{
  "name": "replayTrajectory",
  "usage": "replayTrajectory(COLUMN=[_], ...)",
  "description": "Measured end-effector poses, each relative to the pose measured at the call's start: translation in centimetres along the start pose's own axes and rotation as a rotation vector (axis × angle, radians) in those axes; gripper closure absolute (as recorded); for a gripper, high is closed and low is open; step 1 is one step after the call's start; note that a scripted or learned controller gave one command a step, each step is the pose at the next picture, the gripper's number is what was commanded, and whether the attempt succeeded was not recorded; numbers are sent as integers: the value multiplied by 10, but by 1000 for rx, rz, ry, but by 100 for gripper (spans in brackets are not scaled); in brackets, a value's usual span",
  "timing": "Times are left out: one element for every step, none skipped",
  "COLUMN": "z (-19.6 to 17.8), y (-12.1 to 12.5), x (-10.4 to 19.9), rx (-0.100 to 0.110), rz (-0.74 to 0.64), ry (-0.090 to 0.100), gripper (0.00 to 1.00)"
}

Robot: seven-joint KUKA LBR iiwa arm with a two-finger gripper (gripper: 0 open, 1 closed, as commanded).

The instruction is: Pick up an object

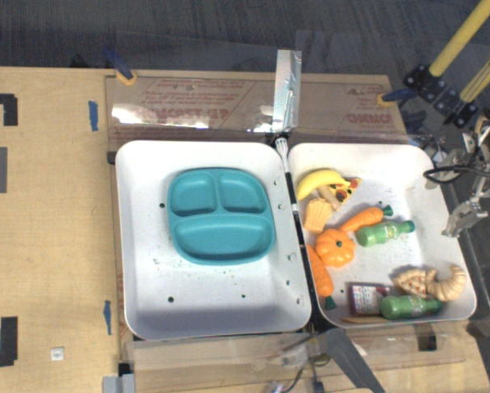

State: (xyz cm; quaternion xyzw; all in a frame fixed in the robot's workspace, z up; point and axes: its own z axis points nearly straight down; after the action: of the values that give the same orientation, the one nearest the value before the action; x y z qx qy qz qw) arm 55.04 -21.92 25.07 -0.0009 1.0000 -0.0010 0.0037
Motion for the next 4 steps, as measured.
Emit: replayTrajectory(z=[159,157,162,147], y=[41,63,102,103], x=[42,-17,-82,-87], rx=[1,-2,-2,1], rz=[-48,-109,-168,-170], ry=[-3,-1,-2,-21], gripper=[0,0,0,100])
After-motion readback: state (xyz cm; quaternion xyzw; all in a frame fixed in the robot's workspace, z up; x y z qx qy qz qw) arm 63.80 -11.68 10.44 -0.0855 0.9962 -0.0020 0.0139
